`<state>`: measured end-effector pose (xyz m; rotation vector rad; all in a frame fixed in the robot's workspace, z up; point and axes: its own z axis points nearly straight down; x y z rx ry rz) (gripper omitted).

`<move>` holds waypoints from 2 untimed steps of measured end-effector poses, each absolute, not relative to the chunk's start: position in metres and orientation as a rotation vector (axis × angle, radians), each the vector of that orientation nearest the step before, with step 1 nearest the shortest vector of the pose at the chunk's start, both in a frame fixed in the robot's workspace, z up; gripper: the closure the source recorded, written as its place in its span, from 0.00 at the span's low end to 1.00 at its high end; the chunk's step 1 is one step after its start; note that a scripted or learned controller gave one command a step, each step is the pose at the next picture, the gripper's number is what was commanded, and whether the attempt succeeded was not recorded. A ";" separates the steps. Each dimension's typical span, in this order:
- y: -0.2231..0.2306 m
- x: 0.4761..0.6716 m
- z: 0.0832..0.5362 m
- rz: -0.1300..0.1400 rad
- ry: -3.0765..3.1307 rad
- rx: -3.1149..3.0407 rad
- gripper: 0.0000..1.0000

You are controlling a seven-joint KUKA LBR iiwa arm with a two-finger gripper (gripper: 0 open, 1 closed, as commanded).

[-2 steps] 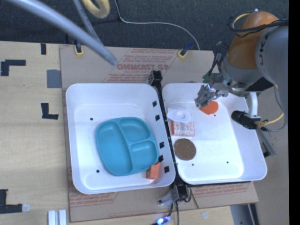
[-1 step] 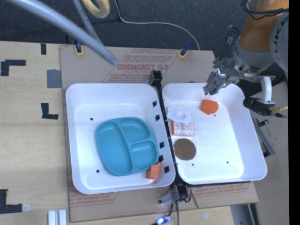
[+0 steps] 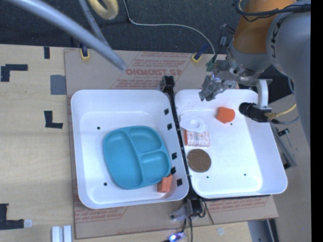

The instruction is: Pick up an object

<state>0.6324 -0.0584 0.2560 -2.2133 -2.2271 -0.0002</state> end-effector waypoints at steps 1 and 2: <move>-0.010 0.626 0.253 0.002 -2.226 -2.214 1.00; 0.044 0.627 0.231 0.004 -2.226 -2.212 1.00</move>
